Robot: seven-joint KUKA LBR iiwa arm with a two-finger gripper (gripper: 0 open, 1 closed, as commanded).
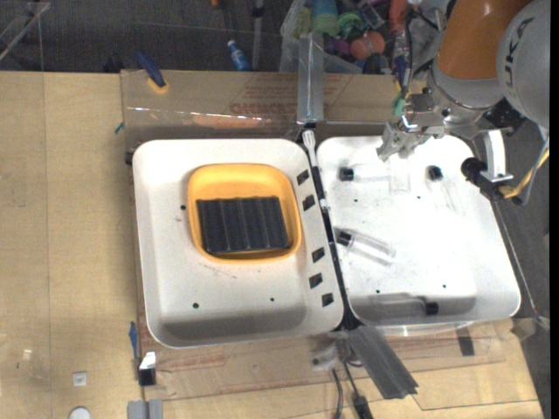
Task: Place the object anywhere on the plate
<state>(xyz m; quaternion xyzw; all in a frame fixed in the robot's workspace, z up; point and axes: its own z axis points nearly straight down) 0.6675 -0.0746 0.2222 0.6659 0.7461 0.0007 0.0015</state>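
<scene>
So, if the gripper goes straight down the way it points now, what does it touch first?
Probably the bare white floor of the right bin near its back edge. The gripper hangs above that spot, the small clear pieces lie nearer the camera, though depth is unclear.

Two white bins sit side by side on the bench (61, 234); the left bin (166, 304) has a yellow plate (244, 180) with a dark ribbed block (243, 223) lying flat on it; the right bin (472, 278) holds clear plastic bits, one with a black cap (362, 244) near the middle, others (376, 177) toward the back; the hand (400, 140) hangs over the right bin's back edge, arm (489, 33) coming in from the right; can't tell what its grip is doing.
</scene>
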